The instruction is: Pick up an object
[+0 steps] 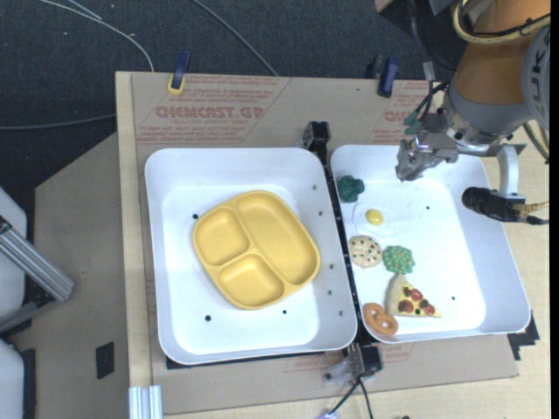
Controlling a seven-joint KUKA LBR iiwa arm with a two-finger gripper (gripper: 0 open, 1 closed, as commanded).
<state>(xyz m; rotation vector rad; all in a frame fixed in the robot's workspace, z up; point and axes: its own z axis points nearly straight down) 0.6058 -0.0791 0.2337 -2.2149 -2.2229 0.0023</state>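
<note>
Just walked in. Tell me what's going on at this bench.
The grey arm's gripper hangs over the far end of the right bin, with no item seen between its fingers. Toy food lies along that bin's left side: a dark green piece, fried egg, cookie, broccoli, pizza slice and a doughnut. The left bin holds a yellow divided plate.

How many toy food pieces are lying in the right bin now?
6, along its left side: dark green piece, fried egg, cookie, broccoli, pizza slice, donut. The gripper may hide more.
</note>
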